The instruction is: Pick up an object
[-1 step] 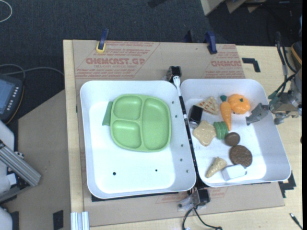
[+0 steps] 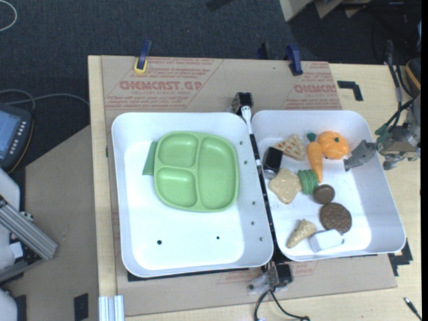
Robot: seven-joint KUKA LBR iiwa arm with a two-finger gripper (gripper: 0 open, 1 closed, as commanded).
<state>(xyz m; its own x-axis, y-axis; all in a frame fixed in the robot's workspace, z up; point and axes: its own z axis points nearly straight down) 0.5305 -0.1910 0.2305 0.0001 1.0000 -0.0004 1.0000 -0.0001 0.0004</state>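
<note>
The right bin (image 2: 378,192) holds toy food. An orange pumpkin (image 2: 332,144) sits beside a carrot (image 2: 315,159) near the back. A tan cracker wedge (image 2: 291,146) and a black block (image 2: 272,158) lie at the back left. A beige cookie (image 2: 285,185), a green ridged piece (image 2: 307,180), a small brown disc (image 2: 324,194), a larger brown cookie (image 2: 335,217), a cone (image 2: 301,232) and a white block (image 2: 326,240) lie toward the front. My gripper (image 2: 358,155) hangs over the bin's right part, just right of the pumpkin, with nothing seen in it.
The left bin (image 2: 134,199) holds a green divided plate (image 2: 196,171). Both bins rest on a cardboard sheet (image 2: 200,79) held by clamps at the back. Cables and grey gear lie at the far left.
</note>
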